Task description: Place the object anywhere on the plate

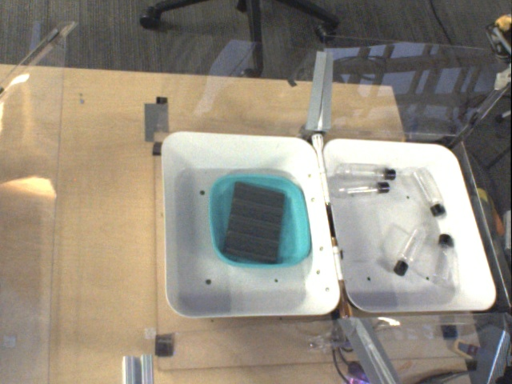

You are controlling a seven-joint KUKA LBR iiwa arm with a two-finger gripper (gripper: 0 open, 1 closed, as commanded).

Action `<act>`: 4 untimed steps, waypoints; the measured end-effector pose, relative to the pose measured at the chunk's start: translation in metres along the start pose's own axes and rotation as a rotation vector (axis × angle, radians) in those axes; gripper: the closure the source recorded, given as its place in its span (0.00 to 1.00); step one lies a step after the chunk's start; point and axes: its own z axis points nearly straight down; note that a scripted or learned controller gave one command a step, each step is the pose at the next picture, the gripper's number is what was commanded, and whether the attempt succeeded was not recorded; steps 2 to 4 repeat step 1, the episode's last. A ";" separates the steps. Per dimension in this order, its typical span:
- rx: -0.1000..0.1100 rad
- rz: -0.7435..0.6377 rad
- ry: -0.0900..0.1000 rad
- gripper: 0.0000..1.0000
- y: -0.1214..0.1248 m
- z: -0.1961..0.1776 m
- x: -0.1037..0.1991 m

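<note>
Currently: two white bins side by side on the bench, centre and right of frame.

The left bin (184, 238) holds a teal plate (298, 229) at its centre; a dark grey ridged block (254, 222) lies on the plate, slightly tilted. The right bin (472, 286) holds five clear vials with black caps (364, 171), scattered: two near its upper left, three toward its right and lower centre, all apart from the plate.
</note>
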 end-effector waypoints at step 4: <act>0.002 0.023 -0.001 0.00 -0.008 -0.001 -0.038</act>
